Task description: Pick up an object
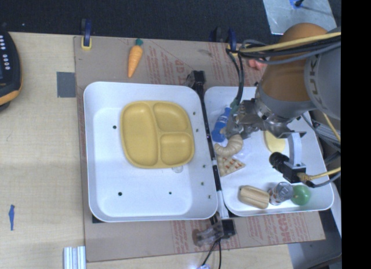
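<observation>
I have the arm low over the right bin [324, 201], jaws [236, 127] at its left wall w/ a blue bottle [220, 127] and beige croissant-like piece [231, 146] just below; open or closed, I cannot tell. Yellow divided plate [156, 133] sits alone in left bin [98, 198], prob. as drop place.
</observation>
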`<move>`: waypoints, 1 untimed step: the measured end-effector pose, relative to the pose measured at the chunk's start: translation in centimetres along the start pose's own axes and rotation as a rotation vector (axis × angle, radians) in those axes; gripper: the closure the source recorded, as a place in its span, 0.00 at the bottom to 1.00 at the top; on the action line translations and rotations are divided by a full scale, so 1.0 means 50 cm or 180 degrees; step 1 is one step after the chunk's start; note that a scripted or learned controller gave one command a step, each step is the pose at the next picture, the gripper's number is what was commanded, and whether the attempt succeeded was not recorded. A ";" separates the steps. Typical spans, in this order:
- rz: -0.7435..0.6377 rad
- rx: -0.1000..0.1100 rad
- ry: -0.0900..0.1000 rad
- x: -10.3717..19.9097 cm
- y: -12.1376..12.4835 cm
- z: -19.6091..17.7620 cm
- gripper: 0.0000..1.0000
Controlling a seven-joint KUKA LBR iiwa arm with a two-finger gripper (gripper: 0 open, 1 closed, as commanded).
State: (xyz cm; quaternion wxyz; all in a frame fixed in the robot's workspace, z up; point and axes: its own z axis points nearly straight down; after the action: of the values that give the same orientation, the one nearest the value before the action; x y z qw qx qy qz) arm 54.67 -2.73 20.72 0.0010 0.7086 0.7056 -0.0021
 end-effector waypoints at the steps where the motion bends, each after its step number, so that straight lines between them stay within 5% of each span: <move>1: -0.0042 0.0019 0.0018 0.100 -0.030 0.033 1.00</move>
State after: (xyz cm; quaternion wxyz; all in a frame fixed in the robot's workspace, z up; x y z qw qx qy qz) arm 53.16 2.25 19.07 -0.0031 0.7040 0.7102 -0.0022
